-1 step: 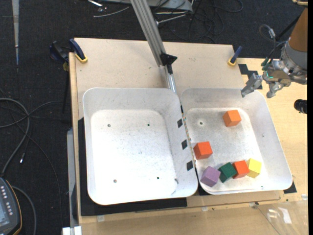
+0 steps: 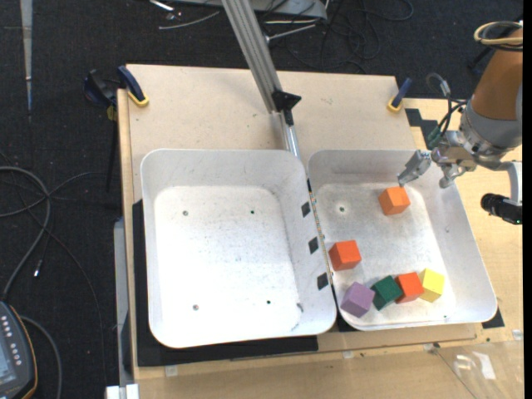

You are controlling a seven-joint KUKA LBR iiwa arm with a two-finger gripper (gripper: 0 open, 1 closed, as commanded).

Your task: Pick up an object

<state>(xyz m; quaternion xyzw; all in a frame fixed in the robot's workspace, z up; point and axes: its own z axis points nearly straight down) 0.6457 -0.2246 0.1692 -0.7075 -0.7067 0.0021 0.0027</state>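
Two shallow white bins sit side by side on a pale wooden bench (image 2: 249, 110). From above, the right bin (image 2: 465, 248) holds an orange cube (image 2: 395, 200) near its far side, a second orange cube (image 2: 344, 254) mid-bin, and a near-edge row: purple cube (image 2: 357, 298), green cube (image 2: 386, 292), red-orange cube (image 2: 410, 286), yellow cube (image 2: 432, 283). Above the far right corner, the gripper (image 2: 432, 173) hangs with fingers spread, grasping nothing.

A pale wooden table (image 2: 216, 115) sits on dark carpet (image 2: 58, 223) strewn with black cables (image 2: 33, 198). Blue-and-yellow clamps (image 2: 133, 88) grip its far corners. A slanted aluminium bar (image 2: 249, 44) crosses the table's far edge. A handheld pendant (image 2: 15, 356) lies at lower left.
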